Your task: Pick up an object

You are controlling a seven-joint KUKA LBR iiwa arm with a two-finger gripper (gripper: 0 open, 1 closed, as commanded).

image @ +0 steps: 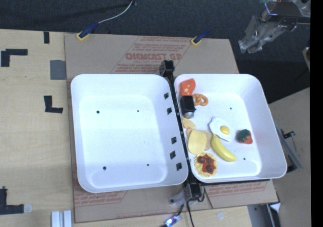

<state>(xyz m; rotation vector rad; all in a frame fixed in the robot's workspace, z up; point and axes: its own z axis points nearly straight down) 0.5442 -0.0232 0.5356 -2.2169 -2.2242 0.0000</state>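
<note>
Dark carpet lies behind the counter. The tool hangs past the right bin's far corner. In that bin lie a fried egg, banana and tomato slice.

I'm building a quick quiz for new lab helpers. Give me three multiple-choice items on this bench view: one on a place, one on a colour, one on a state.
1. Where do the toy foods lie?
A. left bin
B. right bin
C. on the cardboard

2. What colour is the long curved fruit?
A. yellow
B. blue
C. purple

3. Where is the claw?
A. pressed onto the fried egg
B. inside the left bin
C. up beyond the right bin's far corner, apart from the food

Key: 1 B, all food sits in the right bin; 2 A, the banana is yellow; 3 C, the claw hangs over the dark floor.
</note>
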